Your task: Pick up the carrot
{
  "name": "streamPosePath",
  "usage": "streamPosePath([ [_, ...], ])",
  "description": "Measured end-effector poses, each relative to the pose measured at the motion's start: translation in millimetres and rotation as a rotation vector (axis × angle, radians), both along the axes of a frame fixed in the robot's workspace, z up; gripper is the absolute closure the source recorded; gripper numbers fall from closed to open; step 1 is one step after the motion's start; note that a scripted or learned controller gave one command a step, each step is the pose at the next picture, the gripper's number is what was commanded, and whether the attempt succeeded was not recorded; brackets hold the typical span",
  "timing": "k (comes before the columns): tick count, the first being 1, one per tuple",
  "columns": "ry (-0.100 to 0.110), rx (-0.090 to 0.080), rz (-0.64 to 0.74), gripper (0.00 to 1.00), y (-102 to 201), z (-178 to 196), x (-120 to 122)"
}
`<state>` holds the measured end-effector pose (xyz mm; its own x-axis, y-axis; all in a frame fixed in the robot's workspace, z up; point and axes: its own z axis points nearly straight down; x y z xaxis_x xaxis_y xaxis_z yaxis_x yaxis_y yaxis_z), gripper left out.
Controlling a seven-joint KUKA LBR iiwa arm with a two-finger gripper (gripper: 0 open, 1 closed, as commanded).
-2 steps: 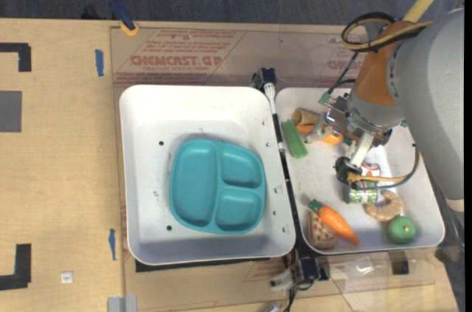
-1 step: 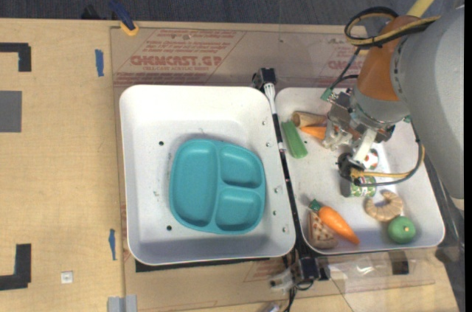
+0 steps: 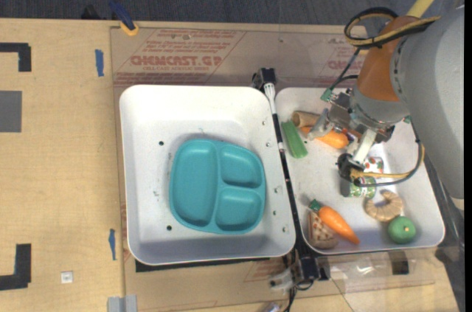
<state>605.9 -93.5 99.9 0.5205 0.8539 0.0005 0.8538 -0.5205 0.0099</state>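
Note:
The carrot [image 3: 338,223], orange with a small green top, lies near the front edge of the right bin [image 3: 424,178], pointing toward the front right. My gripper [image 3: 337,143] hangs low over the back half of the same bin, well behind the carrot. A second small orange piece [image 3: 332,140] sits right under the gripper; whether it is gripped cannot be made out. The grey arm with its orange band [image 3: 376,74] comes in from the right above it.
The right bin also holds a green pickle-like piece [image 3: 295,141], a brown item [image 3: 303,118], a tan mushroom shape [image 3: 383,206], a green apple [image 3: 402,230], a small green-labelled item [image 3: 361,189] and a brown slice [image 3: 321,234] touching the carrot. A teal divided plate [image 3: 217,185] sits in the left bin [image 3: 140,156].

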Motion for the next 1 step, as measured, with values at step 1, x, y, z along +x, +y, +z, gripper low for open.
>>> streamPosePath([
  [1,-0.002,-0.001,0.002,1.0,0.5,10.4,0.9],
])
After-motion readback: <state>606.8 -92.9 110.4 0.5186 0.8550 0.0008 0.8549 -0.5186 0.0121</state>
